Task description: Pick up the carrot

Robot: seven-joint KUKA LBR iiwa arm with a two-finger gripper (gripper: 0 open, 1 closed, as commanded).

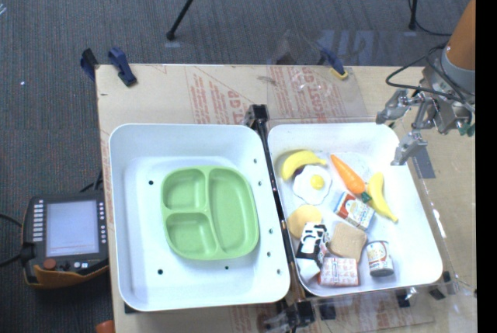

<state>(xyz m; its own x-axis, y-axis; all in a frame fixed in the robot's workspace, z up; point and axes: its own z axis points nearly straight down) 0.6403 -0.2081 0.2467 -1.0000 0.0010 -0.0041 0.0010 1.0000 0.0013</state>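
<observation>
Crowded right bin [423, 203]: carrot [348, 174] wedged between fried egg [313, 184] and banana [379, 195], touching juice carton [354, 209]. Hand [411, 139] near bin's rim, grip impossible to tell. Likely snagged neighbours.

Orange carrot [348, 174], lying diagonal, right bin

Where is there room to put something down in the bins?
The left bin has bare floor all around the green tray. In the right bin, the far strip behind the carrot is bare. Below that, toy food is packed tight.
</observation>
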